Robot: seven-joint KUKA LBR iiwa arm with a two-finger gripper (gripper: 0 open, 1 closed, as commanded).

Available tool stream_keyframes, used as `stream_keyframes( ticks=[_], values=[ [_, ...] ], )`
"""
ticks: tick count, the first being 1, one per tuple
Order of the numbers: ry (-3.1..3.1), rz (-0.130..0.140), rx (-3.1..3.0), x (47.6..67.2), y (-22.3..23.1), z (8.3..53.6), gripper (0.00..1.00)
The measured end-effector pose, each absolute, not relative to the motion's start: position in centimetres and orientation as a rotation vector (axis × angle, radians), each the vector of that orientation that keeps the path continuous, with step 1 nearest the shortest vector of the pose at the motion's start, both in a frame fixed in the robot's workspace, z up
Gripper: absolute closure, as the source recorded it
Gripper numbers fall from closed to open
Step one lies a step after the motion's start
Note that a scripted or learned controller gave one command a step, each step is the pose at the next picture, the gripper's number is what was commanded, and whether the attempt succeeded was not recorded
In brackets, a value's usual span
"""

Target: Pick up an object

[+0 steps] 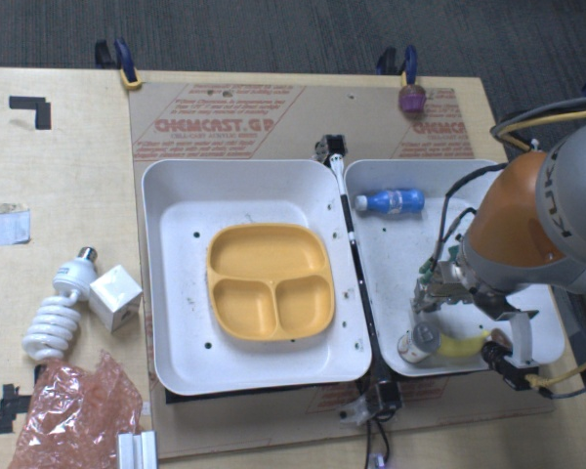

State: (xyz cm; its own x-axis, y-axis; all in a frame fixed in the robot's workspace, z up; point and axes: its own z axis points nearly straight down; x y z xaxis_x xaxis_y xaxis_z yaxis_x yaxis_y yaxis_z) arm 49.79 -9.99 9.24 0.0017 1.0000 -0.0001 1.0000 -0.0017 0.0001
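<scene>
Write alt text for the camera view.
A grey and orange robot arm reaches into the right white bin, its gripper low near a yellow object; a blue bottle lies farther back. The left bin holds a yellow divided plate.

Blue plastic bottle (pixel 391 201) w/ white label, on its side, far end of right white bin (pixel 371 291).

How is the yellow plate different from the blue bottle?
The yellow plate lies flat in the left bin; the blue bottle lies on its side in the right bin. The yellow plate is wide with three sections; the blue bottle is small and narrow. The yellow plate sits mid-bin; the blue bottle is near the far wall. Both rest untouched by the arm.
</scene>
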Motion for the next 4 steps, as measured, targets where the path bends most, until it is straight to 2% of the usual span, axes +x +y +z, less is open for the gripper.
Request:
stream_keyframes(
  ticks=[1, 2, 3, 4],
  values=[
    [2.216, 0.002, 2.224, 49.9, -10.1, 10.2, 1.00],
    [2.223, 0.001, 2.218, 54.1, -3.3, 19.2, 1.00],
    [2.223, 0.000, 2.218, 54.1, -3.3, 19.2, 0.00],
    [2.221, -0.001, 2.221, 53.4, -10.2, 9.3, 0.00]
  ],
)
